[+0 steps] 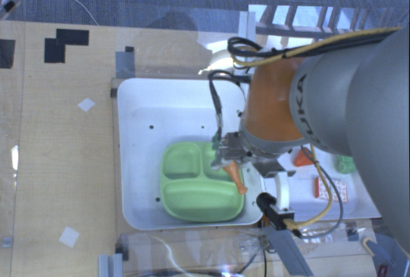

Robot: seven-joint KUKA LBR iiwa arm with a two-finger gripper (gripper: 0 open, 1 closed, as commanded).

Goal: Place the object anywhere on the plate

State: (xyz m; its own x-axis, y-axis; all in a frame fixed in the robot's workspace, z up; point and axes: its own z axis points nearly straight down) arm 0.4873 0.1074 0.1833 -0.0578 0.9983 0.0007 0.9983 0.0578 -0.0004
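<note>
- Green divided plate [192,195] sits low in the left bin [138,141], near its front rim.
- Orange carrot-like object [236,177] lies at the plate's right edge, under the gripper [225,152]; grip state can't tell.
- Bin floor beyond the plate open.

A green plate [200,187] with three compartments is lying flat in the left white bin, toward its near right corner. A small orange object [235,177], carrot-like and tapered, is resting tilted at the plate's right edge, over the small upper-right compartment and the divider, its narrow end pointing toward the bin's near right.
</note>
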